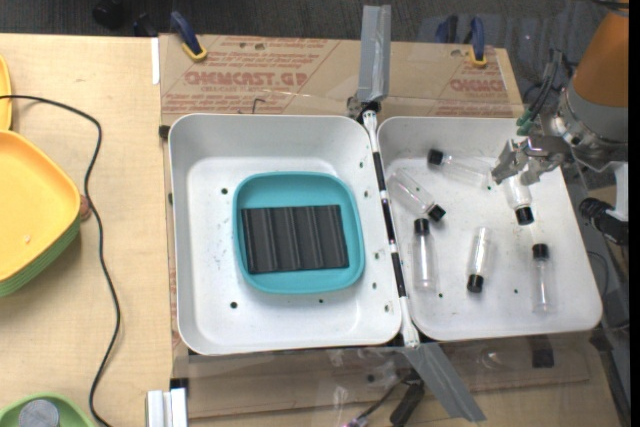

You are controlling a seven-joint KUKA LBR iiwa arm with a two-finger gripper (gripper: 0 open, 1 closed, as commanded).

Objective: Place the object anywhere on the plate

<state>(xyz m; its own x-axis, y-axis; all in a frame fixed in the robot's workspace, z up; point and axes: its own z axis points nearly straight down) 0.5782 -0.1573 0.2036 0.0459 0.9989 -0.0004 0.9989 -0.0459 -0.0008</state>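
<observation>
My gripper hangs over the upper right part of the right bin, reaching in from the right side below my orange band. A clear tube with a black cap sits right under its tip, pointing down toward the near side, cap at the lower end. The fingers are blurred against the white floor, so I cannot tell how far apart they are, or whether they actually have hold of that tube or it just lies beneath them.

Five more capped tubes lie loose on the floor of the same bin. One lies near the back, cap to the left. One lies at a slant close to the left wall. One stands lengthwise just below that, cap at the far end. One lies in the middle, cap toward the near side. One lies at the right, cap at its far end. All lie apart from one another.

The plate is a teal, rounded-square dish with a dark ribbed centre, resting in the middle of the left bin, well apart from my gripper. Both bins sit side by side on the counter.
</observation>
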